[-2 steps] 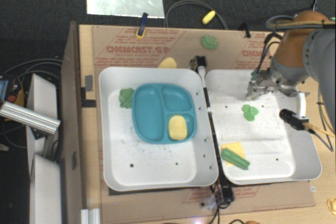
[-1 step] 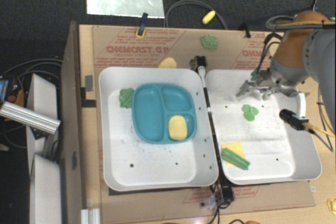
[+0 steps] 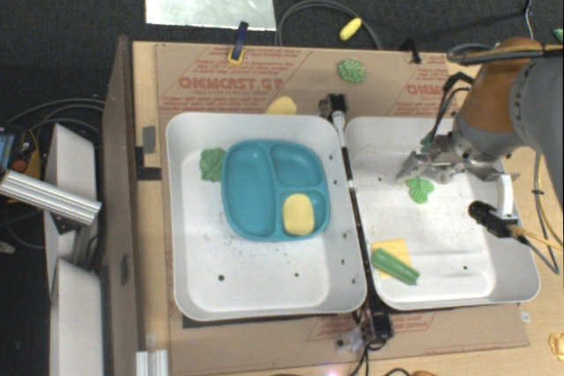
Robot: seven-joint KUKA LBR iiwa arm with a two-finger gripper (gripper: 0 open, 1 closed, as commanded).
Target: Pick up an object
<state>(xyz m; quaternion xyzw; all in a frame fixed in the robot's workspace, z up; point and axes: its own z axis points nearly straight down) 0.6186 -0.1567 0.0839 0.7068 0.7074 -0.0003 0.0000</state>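
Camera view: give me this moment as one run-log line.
arm: over right bin | gripper: just above small green object | grasp: not evident | left bin: blue divided plate bearing yellow object

Grey arm (image 3: 520,106) with orange band reaching in over the right bin (image 3: 458,277), wrist bent down, gripper (image 3: 421,172) low above the bin's upper middle floor

the objects are told against the right bin (image 3: 507,277). a small bright green lump (image 3: 420,189) lies in its upper middle. a long green piece (image 3: 395,267) lies slantwise near its lower left corner, across a flat yellow square (image 3: 397,250). left of the right bin, a blue divided plate (image 3: 269,188) carries a yellow oval (image 3: 298,213), with a green leafy piece (image 3: 211,163) touching the plate's upper left edge.
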